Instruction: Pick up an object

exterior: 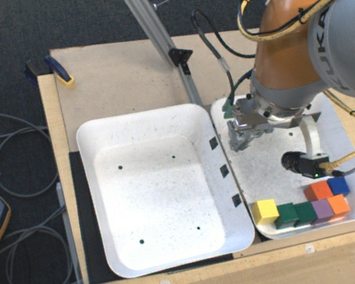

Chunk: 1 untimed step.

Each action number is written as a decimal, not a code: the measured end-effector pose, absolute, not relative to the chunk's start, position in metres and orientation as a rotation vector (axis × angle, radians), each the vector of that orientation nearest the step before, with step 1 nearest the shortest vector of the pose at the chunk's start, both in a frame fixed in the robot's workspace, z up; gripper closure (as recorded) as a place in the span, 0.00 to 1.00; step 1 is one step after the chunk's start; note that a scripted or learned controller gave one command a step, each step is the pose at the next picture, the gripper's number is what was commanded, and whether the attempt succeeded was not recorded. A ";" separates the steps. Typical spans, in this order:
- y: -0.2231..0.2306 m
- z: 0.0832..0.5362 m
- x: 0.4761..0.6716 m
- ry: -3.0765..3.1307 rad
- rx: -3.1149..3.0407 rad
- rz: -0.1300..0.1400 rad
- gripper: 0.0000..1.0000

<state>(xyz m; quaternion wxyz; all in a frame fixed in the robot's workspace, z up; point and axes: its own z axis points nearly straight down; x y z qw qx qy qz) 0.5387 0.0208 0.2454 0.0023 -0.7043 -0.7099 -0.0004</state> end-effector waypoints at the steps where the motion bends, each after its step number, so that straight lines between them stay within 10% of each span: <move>1: 0.071 0.236 0.528 -2.225 -2.211 0.001 1.00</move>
